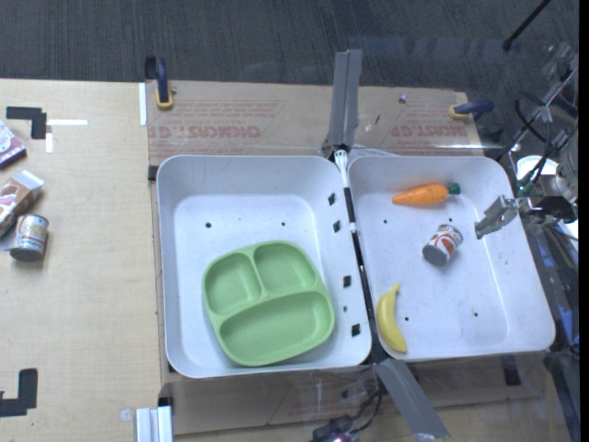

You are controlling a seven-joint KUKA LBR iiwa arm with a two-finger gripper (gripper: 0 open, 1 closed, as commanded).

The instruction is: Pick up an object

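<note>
A wooden bench seen from above holds two shallow white bins side by side. The left bin contains a green divided plate with three sections, lying toward the near edge. The right bin holds three small things: a carrot with a green top near the far wall, a small can with a red and white label lying tilted near the middle, and a banana by the near left corner, close to the divider between the bins. The can's label is too small to read. Behind the bins lies a flat sheet of cardboard printed with reddish lettering that appears upside down and mirrored; it cannot be read with confidence. The gripper sits at the right bin's right side, just right of the can and apart from it, with nothing visible between its parts; it is small and partly lost against cables and metal at the frame's edge, so whether it is spread or closed cannot be told. At the far left of the bench, a tin and some packets are partly cut off, their labels illegible. Two clamps, blue and orange, one at the left and another at the right, grip the cardboard's far edge.
</note>
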